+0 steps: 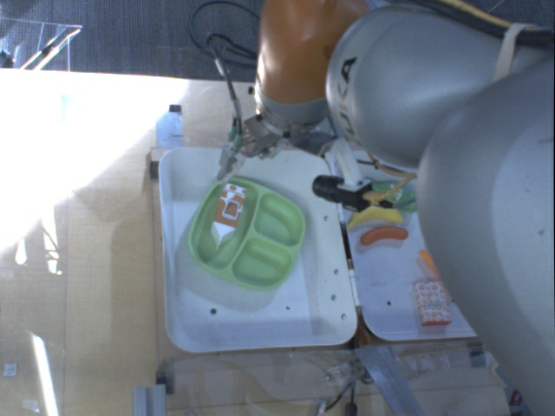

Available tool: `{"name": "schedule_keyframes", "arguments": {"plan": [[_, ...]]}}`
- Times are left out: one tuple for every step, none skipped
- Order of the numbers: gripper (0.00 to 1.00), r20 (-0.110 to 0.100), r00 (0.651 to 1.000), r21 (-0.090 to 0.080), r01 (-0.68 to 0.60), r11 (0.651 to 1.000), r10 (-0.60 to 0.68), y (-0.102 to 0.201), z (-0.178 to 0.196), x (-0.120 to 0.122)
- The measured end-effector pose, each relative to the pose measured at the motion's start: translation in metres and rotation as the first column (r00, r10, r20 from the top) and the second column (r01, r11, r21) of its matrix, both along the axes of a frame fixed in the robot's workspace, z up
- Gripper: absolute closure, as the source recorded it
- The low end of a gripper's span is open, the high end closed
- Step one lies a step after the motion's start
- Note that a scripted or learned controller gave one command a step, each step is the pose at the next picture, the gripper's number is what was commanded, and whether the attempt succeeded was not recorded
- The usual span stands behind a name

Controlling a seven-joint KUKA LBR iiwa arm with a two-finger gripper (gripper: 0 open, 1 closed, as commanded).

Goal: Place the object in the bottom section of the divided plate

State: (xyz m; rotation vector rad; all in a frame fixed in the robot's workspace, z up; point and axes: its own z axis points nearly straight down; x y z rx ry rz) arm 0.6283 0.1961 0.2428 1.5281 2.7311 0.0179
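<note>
Tool [227,165]: poised at the far rim of the green divided plastic plate [248,235] in the left white bin [260,332]; grip state cannot be told. Orange-and-white packet [228,211]: lying in the plate's left section. Clean vertical withdrawal is advised, so the packet is left undisturbed.

The bench [104,258] bears two white bins [260,323] and a bottle [171,126].

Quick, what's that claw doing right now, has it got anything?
Gripper: above the green plate, by the packet; grip cannot be told.
</note>
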Motion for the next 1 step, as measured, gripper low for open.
{"name": "schedule_keyframes", "arguments": {"plan": [[0.0, -0.007, 0.957, -0.005, -0.292, 0.957, 0.292, -0.0491, 0.1796, 0.0189]]}}
